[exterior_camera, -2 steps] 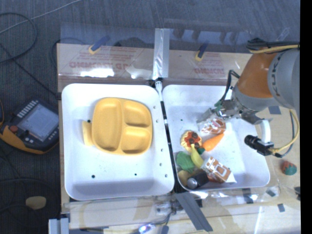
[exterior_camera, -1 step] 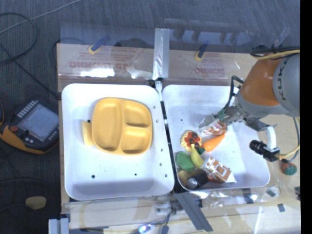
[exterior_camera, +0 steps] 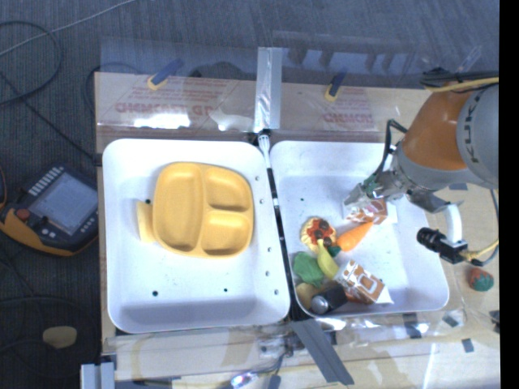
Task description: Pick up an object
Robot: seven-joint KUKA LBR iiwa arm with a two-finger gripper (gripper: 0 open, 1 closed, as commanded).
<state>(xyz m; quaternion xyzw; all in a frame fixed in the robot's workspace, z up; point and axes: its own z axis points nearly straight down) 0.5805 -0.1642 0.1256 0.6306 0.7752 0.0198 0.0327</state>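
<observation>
Camera view looks down on a bench (exterior_camera: 122,108) carrying two white bins side by side. Taking the carrot (exterior_camera: 355,236) in the right bin (exterior_camera: 422,282) as the landmark: the arm (exterior_camera: 450,136), grey with an orange band, reaches in from above and to the right of it, and the end effector (exterior_camera: 375,186) sits just above it, over a crinkled snack packet (exterior_camera: 366,211) that lies touching the carrot's upper side. Whether the end effector is spread or pressed together cannot be told, and nothing can be seen held in it. Just left of the carrot lies a round yellow and red toy (exterior_camera: 316,231); below and left of it are a banana (exterior_camera: 326,259), a green toy (exterior_camera: 306,267) and a dark object (exterior_camera: 321,303) at the bin's lower edge. Below the carrot rests a small orange and white carton (exterior_camera: 362,283). Far left of the carrot, in the left bin (exterior_camera: 122,298), a yellow divided tray (exterior_camera: 203,209) lies flat. Well beyond that, on the floor, sits a handheld control pad (exterior_camera: 57,209).
</observation>
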